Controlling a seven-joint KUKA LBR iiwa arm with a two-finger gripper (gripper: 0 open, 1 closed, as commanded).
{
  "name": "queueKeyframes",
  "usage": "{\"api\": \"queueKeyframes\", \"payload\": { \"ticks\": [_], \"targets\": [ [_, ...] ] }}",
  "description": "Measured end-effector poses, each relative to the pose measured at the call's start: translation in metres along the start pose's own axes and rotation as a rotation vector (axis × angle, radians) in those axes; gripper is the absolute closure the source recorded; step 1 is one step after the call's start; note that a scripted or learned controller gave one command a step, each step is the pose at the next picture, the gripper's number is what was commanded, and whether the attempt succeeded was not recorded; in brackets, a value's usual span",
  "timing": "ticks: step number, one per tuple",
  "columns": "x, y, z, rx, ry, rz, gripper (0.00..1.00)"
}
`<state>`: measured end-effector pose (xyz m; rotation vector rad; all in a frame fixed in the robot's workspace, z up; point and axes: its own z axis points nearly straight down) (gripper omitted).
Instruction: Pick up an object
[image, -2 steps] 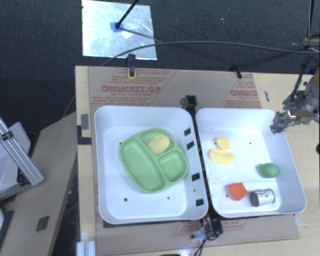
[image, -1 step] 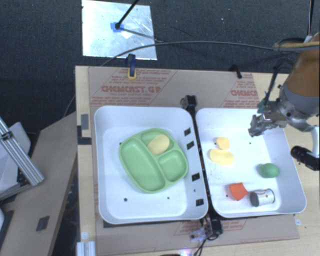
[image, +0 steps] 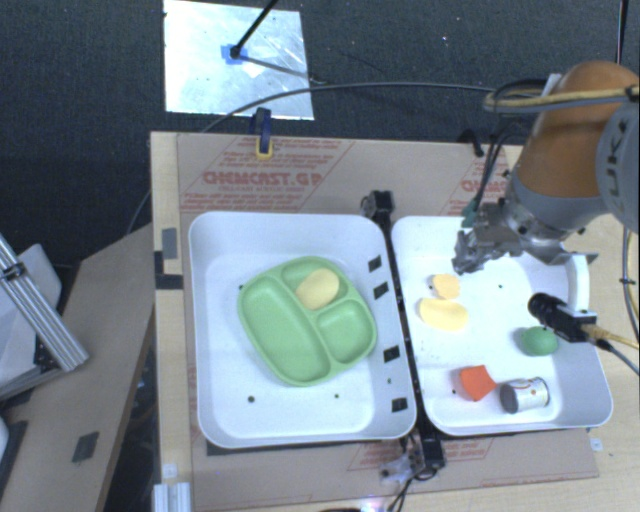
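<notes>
Pincer (image: 470, 258) hangs near the right bin's (image: 600, 400) back-left edge.

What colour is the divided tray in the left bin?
Light green divided tray, seen in the camera view.

Yellow piece (image: 445, 287) in right bin (image: 590, 400)

Two white bins: left bin (image: 215, 330) and right bin (image: 590, 395). One green divided tray (image: 290, 345) in the left bin, carrying one yellow item (image: 319, 288). Right bin: two yellow pieces (image: 446, 287) (image: 443, 314), one orange block (image: 476, 382), one green ball (image: 538, 341), one metal can (image: 526, 395).
</notes>
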<state>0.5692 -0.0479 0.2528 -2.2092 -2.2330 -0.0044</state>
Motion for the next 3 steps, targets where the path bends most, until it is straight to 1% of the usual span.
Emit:
{"api": "queueKeyframes", "payload": {
  "ticks": [1, 2, 3],
  "targets": [
    [0.047, -0.006, 0.002, 0.001, -0.001, 0.002, 1.00],
    [0.104, -0.001, 0.004, -0.001, 0.000, 0.000, 1.00],
    [0.156, 0.005, 0.014, 0.001, 0.000, 0.001, 1.00]
  ]
}}
